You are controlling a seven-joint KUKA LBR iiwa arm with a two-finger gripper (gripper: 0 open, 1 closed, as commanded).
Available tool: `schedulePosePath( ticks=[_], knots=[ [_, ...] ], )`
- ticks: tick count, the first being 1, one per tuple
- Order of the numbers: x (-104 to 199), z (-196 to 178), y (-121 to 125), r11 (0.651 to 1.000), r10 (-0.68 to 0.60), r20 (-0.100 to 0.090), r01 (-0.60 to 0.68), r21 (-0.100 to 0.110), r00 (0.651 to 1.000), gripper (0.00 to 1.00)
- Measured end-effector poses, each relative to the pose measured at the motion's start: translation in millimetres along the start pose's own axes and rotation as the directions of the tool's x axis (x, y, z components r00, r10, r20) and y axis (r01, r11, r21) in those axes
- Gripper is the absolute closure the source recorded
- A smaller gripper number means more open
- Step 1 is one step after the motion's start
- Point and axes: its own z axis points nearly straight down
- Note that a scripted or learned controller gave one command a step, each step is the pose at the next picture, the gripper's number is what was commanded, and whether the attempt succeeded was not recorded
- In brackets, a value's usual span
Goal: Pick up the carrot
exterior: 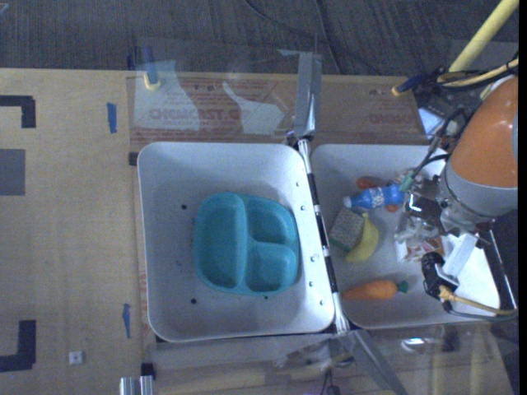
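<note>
I see the orange carrot with green tip (375,290) lying near the front wall of the right shallow white bin (329,164), on a tan wooden bench (66,245). Two-finger gripper (420,233) probably just above it; can't tell its state. Dark carpet (165,15) behind.

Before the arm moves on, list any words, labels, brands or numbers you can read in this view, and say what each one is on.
Nothing here can be read with confidence.
Cardboard panel behind the left bin: a row of large reddish letters seen through clear plastic, too blurred to quote.
Blue bottle in the right bin: white label, print too small to read.
Carrot, banana, teal divided tray: no text on them.
</note>
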Motion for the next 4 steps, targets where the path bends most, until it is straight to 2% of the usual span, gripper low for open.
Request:
schedulePosePath(
  ticks=[1,2,3,4],
  knots=[
    [72.8,28.1,-49.6,0.972,-0.236,-0.002,0.236,0.003,0.972,1.0],
    [48.8,-4.0,-39.2,0.996,-0.091,-0.001,0.091,0.0,0.996,1.0],
    [17.6,27.9,-27.0,0.828,-0.56,-0.002,0.56,0.001,0.828,1.0],
    [66.3,27.7,-46.2,0.334,-0.942,-0.001,0.942,-0.001,0.334,1.0]
  ],
)
